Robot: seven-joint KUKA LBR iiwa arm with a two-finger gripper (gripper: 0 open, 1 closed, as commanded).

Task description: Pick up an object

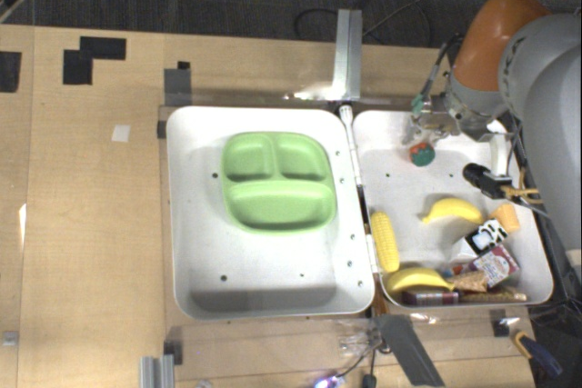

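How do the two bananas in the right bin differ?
The upper banana lies out on open bin floor; the lower banana sits against the front wall, crowded by the corn and packets. The upper one looks smaller and arches upward; the lower looks thicker and flatter, partly covered by a dark item. Both are yellow and curved.

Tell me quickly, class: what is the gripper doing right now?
Gripper: over the right bin, just above a small green and red object; open or closed cannot be told.
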